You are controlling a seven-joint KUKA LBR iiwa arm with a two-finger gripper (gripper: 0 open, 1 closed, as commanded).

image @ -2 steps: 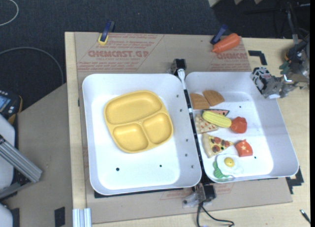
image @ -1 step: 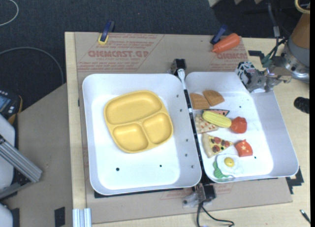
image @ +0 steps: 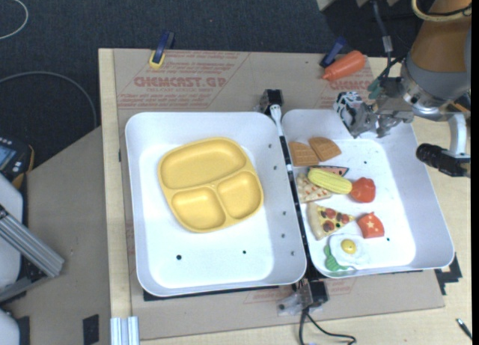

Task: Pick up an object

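Observation:
The right bin (image: 419, 186) holds several toy foods: two tan bread slices (image: 313, 150), a yellow corn cob (image: 329, 181), a red tomato (image: 363, 189), a pizza slice (image: 329, 219), a strawberry (image: 371, 225) and a fried egg (image: 345, 248). My gripper (image: 366, 123) hangs over the far end of this bin, up and to the right of the bread, apart from all the food. The slant hides how its tips stand. Nothing shows beneath them.
The left bin (image: 150, 246) carries a yellow three-compartment plate (image: 210, 183). An orange carrot toy (image: 345, 65) lies on the board behind the right bin. Clamps sit at the bins' joint (image: 272, 101) and at the board's back edge (image: 160, 49).

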